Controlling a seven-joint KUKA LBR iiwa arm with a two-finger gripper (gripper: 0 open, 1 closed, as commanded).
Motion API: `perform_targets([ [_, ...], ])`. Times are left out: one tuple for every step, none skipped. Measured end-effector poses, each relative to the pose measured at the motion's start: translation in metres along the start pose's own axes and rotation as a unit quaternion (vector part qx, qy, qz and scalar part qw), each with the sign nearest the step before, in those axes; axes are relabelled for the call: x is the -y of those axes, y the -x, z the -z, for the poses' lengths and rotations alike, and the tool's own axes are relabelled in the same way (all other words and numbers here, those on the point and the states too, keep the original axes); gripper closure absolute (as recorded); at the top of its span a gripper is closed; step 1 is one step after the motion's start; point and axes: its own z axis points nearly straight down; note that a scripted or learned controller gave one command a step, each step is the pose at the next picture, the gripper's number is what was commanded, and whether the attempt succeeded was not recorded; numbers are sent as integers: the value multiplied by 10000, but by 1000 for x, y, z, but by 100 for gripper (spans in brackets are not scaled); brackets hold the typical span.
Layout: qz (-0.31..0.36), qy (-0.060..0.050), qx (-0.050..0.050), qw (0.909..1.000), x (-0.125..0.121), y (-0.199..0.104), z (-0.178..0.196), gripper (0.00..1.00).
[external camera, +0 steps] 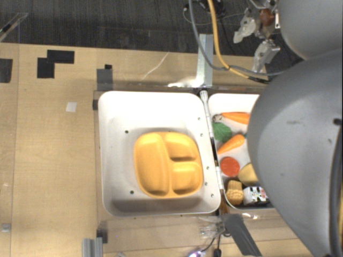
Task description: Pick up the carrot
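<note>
Two orange carrots lie in the right bin [231, 101]: one carrot [236, 118] near the bin's far edge, the other carrot [231, 142] just below it, pointing down-left. My gripper [254, 43] hangs high at the top right, beyond the far edge of the bins and well away from the carrots. Its two pale fingers [243, 32] stand apart, open, with nothing between them. The arm's large grey body [300, 159] hides the right part of the right bin.
A green vegetable [221, 130] sits between the carrots, at their left ends. Below them lie a red tomato [230, 166], a yellowish piece [248, 173], a corn cob [233, 191] and a small white packet [256, 195]. A yellow divided tray [167, 162] sits in the left bin [115, 143].
</note>
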Motion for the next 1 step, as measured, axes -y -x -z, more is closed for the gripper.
perform_targets([
  [-5, 1, 24, 10000, 4, -4, -11, 0],
])
